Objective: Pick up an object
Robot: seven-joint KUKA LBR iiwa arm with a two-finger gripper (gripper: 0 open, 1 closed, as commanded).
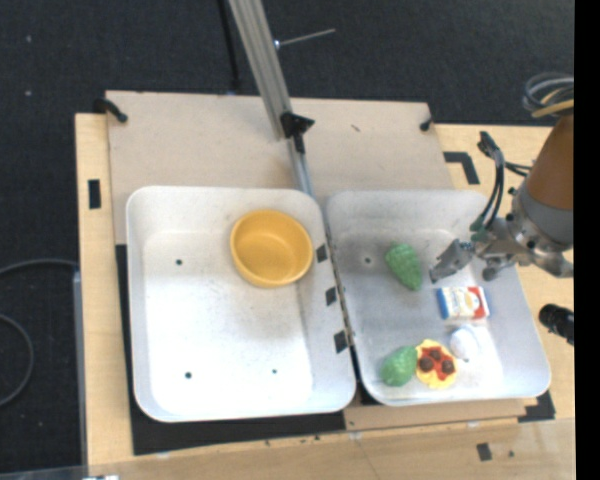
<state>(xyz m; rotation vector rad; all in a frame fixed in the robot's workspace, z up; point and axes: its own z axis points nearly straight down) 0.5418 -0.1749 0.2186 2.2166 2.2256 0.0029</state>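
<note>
Now the gripper (464, 258) hovers open and empty over the right bin (380, 223), approaching; next it should descend onto the green toy (404, 266) just left.

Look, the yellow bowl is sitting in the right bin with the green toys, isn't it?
Not quite. The camera view shows the yellow bowl in the left bin, by itself. The green toys are in the right bin, where the tool hovers.
</note>
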